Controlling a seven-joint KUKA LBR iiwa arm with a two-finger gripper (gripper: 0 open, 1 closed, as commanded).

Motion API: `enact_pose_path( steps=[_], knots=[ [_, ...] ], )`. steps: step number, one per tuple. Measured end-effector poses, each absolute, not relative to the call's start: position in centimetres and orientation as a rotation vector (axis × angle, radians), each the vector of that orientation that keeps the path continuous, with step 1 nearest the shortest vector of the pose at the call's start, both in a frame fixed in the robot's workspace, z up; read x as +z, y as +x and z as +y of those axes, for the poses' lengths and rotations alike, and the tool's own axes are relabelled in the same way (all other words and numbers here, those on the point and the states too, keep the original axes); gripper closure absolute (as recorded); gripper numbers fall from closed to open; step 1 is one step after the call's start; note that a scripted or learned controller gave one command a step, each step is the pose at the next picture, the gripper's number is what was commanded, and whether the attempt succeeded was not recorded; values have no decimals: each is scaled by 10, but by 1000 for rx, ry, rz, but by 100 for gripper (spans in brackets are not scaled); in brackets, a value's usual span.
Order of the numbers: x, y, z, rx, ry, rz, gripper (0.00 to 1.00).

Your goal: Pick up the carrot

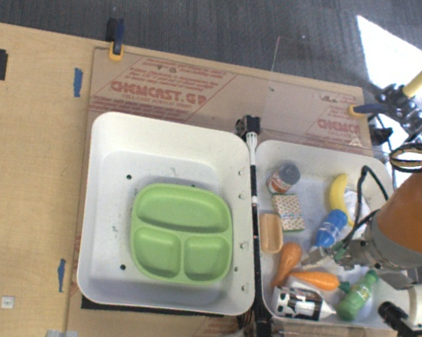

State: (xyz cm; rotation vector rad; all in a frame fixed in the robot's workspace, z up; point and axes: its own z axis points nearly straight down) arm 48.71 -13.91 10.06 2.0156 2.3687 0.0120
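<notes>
The hand (338,254) hangs low in the right bin (320,159), can't tell whether it's open or closed from up here, and the carrot (315,280) lies flat just below and a bit left of it, close by but apparently not gripped.

— How are the two bins set on the tabletop (16,196)?

— Side by side. The left bin (105,187) has a divided plate (181,233) lying in its middle.

— And the right bin (320,159)?

— Crowded. A can (283,177) and a banana (338,191) lie toward the back, a small box (290,212) and a bottle (330,228) in front of them. The carrot (314,280) lies nearer the front, with a second carrot-shaped piece (288,261) just to its left. The end effector (338,254) hangs just behind the carrot, the arm (418,216) coming in from the right.
</notes>
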Motion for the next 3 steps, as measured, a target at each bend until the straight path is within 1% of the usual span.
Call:
enact_pose_path(
  steps=[1, 2, 3],
  knots=[
    [89, 484, -103, 8, 2255, 2160, 0],
    [89, 484, -99, 10, 2295, 2114, 0],
    [89, 485, -99, 21, 2592, 1738, 0]
  ],
)
